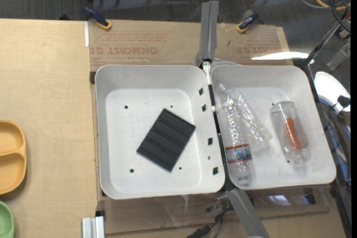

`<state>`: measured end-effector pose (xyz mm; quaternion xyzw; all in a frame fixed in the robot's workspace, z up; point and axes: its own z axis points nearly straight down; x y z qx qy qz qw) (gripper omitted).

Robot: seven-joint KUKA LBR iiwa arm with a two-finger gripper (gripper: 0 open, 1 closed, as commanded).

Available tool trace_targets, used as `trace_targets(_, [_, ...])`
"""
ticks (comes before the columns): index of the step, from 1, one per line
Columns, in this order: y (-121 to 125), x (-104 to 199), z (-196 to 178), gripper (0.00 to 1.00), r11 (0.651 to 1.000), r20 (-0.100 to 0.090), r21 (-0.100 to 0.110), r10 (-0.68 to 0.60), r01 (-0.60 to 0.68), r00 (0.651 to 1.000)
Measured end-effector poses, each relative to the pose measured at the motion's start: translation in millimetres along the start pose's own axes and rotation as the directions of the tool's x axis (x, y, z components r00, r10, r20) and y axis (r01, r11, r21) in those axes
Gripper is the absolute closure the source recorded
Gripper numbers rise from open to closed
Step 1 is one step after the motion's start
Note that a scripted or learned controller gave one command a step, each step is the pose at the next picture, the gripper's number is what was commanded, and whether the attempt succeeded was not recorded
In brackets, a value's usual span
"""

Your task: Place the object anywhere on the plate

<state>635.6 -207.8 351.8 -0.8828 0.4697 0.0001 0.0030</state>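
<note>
Black ribbed plate (166, 139) lies in left bin (111, 92); crushed bottle (237, 131) sits at its 3 o'clock in right bin (312, 97). Slippery plastic could be dropped (likely mid-transfer).

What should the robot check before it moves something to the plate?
1. Things to pick lie in the right bin: ok. A clear bottle and a clear tube with something orange inside.
2. They lie apart: ok, with a gap between them.
3. Black slab in the left bin lies flat, tilted: ok.
4. Plate reachable: cannot tell. A yellow plate sits at the bench's far left, partly cut off.
5. Hand ready: cannot tell.
</note>
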Motion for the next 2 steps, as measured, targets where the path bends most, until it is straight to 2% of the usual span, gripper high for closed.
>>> trace_targets(1, [1, 4, 27, 1.00, 0.926, 0.002, -0.002, -0.377, 0.377, 0.926])
trace_targets(2, [16, 4, 8, 1.00, 0.852, -0.001, 0.001, -0.523, 0.523, 0.852])
